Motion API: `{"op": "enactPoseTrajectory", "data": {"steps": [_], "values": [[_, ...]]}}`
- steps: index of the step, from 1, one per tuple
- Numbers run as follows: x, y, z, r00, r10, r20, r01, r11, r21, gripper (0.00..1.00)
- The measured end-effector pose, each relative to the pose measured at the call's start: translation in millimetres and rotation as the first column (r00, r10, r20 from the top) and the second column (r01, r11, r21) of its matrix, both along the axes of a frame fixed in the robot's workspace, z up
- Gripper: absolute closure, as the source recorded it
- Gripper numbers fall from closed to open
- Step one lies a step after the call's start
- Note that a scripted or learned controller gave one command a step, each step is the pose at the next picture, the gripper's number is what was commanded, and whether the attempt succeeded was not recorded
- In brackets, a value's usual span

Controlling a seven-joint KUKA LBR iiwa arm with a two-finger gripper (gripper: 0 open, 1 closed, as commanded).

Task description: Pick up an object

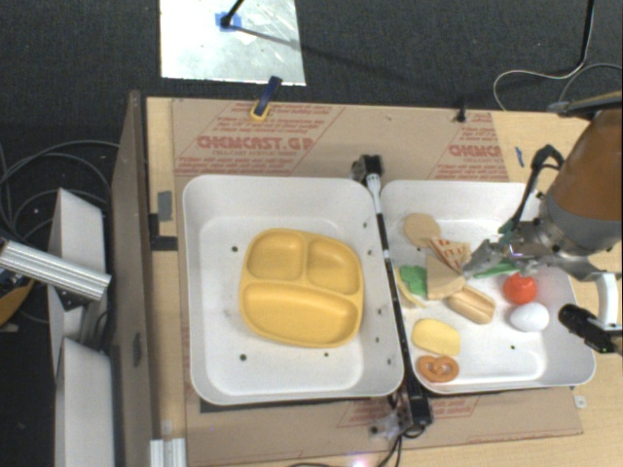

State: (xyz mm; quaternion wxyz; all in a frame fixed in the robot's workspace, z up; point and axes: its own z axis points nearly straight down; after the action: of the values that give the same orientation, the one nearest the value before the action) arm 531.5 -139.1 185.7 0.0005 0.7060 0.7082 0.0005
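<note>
You are looking at two bins sitting side by side: the left bin (209, 261) is holding a divided plate (300, 287), while the right bin (560, 363) is holding toy foods, with an egg (529, 316) lying at five o'clock from a tomato (520, 287).

"CHEMCAST GP" in red on the brown cardboard sheet (292, 134), partly repeated at right

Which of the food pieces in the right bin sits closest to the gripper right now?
The red tomato, just below the gripper. It is the only red piece, with the white egg lying beyond it.
</note>
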Motion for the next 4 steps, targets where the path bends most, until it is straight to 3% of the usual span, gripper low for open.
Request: {"op": "enactPoseTrajectory", "data": {"steps": [1, 2, 3, 4], "values": [[-11, 18, -99, 1.000, -0.002, 0.017, 0.002, 1.000, -0.012, 0.00], [-14, 20, -90, 1.000, -0.002, 0.004, 0.002, 1.000, -0.001, 1.00], [-14, 20, -90, 1.000, -0.002, 0.004, 0.002, 1.000, -0.001, 0.00], [59, 54, -100, 1.000, 0.004, 0.007, -0.004, 1.000, -0.001, 0.00]]}}
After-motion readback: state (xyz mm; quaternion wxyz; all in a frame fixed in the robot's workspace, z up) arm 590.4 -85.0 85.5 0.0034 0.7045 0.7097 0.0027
